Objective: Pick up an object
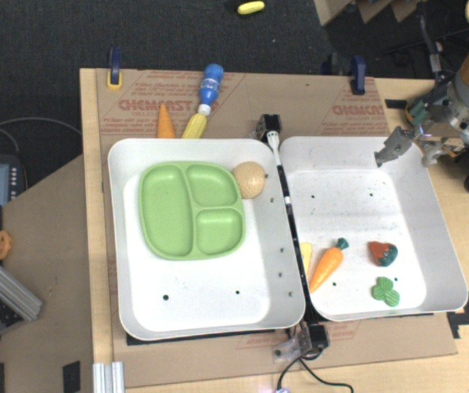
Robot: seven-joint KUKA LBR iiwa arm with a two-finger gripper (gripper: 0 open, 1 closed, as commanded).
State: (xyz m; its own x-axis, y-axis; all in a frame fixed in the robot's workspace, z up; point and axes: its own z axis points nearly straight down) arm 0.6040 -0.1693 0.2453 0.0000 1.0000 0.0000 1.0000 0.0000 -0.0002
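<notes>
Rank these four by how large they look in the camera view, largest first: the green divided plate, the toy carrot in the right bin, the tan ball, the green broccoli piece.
1. Green divided plate
2. Toy carrot
3. Tan ball
4. Green broccoli piece

Carrot and ball look close; the carrot is longer.

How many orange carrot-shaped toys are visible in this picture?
2. One orange toy carrot with a green top lies in the right white bin, near its left wall. Another plain orange carrot lies on the brown board behind the left white bin.
</notes>
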